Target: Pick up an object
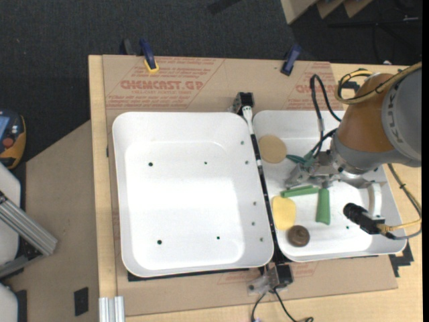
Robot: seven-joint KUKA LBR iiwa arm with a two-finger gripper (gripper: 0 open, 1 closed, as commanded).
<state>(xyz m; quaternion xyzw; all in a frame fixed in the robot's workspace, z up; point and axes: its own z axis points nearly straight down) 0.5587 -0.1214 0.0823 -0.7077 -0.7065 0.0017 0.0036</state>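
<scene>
My gripper (305,178) is low in the right bin (348,245), just above a green stick (300,191) that lies almost level. A second green stick (324,206) stands nearly upright on the bin floor to its right. A tan round disc (272,148) lies at the bin's left wall, up and left of the gripper. Near the front left corner sit a yellow block (283,212) and a small brown round piece (298,235). A teal piece (299,158) pokes out at the gripper's upper left, partly hidden by it.
The left bin (127,180) stands beside the right one, with a black divider (258,173) between them. Both rest on a cardboard sheet (174,79) held by blue clamps (147,56) at the back edge. The arm (369,126) covers the right bin's back right part.
</scene>
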